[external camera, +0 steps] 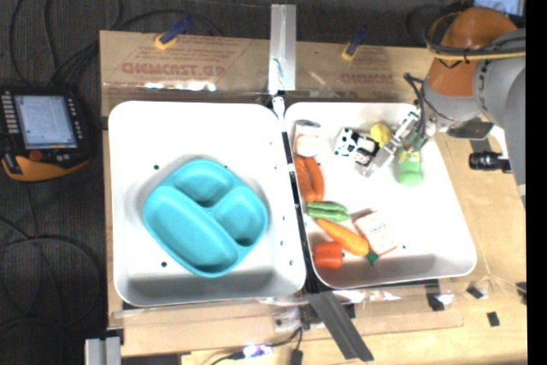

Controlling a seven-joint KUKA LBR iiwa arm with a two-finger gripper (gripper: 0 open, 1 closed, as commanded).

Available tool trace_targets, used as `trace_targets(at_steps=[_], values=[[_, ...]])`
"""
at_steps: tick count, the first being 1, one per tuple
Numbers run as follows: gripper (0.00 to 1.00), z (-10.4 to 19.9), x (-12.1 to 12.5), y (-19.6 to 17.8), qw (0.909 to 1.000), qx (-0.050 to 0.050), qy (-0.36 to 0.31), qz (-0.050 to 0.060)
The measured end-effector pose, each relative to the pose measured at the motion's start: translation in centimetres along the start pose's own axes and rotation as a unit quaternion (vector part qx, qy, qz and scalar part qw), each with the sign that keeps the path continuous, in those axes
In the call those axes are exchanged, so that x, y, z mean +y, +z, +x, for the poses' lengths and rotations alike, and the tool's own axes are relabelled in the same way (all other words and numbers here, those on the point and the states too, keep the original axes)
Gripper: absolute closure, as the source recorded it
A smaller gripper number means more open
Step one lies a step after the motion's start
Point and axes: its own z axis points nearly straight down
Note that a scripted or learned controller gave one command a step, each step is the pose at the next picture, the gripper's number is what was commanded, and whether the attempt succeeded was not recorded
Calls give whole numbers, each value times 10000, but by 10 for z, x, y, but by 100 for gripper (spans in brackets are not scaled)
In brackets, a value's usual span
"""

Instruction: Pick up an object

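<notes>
A: What stands on the tabletop?

B: Two shallow white bins side by side. The left bin holds a turquoise divided tray, lying at a slant near the bin's middle. The right bin holds a scatter of small objects.

A: Which objects lie in the right bin?

B: Along its left wall, a white cup-like piece at the far end, then an orange-red sausage shape. Nearer the camera lie a green pea pod, an orange carrot just beside it, a red tomato-like piece at the near edge, and a small white-and-red carton touching the carrot's tip. Toward the far side sit a black-and-white cow figure, a yellow piece and a green bottle-like piece.

A: Where is the arm?

B: The arm reaches in from the right. Its tool is low over the far part of the right bin, between the yellow piece and the green piece, close beside the cow figure.

A: Is the tool wide, narrow, or holding something?

B: That cannot be told from this view.
</notes>
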Motion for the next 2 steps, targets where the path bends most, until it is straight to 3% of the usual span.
trace_targets(at_steps=[1, 2], values=[[100, -1, -1, -10, 10000, -20, -4, -1], [100, 65, 34, -110, 9996, -188, 22, -202]])
